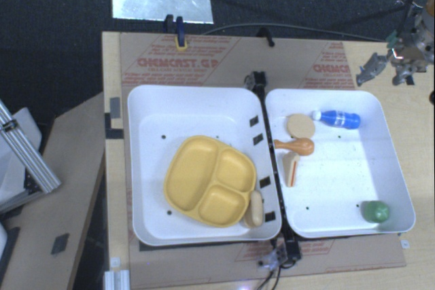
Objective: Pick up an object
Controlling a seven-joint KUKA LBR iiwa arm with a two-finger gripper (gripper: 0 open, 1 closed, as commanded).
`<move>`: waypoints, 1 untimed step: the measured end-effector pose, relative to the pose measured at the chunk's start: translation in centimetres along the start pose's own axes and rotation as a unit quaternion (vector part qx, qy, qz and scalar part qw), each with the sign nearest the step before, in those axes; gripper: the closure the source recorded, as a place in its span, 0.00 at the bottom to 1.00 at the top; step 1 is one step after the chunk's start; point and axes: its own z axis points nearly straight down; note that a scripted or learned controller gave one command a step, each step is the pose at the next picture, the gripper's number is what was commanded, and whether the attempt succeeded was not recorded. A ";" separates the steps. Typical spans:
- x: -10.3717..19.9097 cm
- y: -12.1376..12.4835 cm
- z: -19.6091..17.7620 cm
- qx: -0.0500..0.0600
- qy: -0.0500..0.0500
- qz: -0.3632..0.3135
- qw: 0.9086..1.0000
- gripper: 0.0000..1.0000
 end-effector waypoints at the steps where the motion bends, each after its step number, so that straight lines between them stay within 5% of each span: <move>1: 0.3 -0.9 5.7 0.002 0.000 0.001 1.000 0.00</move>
